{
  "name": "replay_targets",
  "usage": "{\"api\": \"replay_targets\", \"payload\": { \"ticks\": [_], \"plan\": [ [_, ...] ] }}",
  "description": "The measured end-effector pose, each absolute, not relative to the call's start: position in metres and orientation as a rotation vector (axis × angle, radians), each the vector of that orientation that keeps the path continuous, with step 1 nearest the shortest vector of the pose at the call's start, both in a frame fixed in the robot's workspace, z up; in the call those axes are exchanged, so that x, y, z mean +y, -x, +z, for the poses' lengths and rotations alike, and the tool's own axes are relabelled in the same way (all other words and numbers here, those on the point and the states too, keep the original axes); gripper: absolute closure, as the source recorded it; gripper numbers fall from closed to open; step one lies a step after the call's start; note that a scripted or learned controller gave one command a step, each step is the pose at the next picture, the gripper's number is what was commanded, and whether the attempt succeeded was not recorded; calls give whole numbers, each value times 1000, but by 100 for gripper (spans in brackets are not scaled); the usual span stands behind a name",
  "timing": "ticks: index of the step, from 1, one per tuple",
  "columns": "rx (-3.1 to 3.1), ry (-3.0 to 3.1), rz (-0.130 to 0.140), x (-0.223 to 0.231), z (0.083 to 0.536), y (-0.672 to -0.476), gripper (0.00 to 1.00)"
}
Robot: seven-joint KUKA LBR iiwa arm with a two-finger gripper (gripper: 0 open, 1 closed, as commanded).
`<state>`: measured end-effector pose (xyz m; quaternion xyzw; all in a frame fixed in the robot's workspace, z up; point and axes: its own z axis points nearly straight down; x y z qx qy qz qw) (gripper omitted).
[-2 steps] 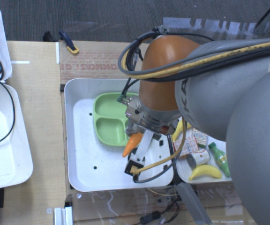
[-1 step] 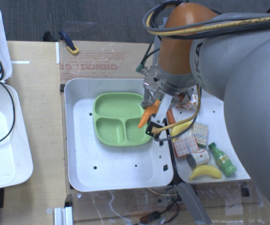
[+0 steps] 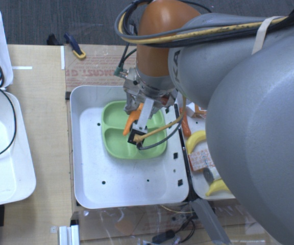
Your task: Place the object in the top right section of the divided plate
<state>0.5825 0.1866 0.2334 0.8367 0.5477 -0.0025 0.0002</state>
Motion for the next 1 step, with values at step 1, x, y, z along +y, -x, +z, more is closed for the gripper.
{"api": "replay_targets", "payload": {
  "ticks": [1],
  "plan": [
    [1720,-2628,-8,186,234,-583,0]
  ]
}}
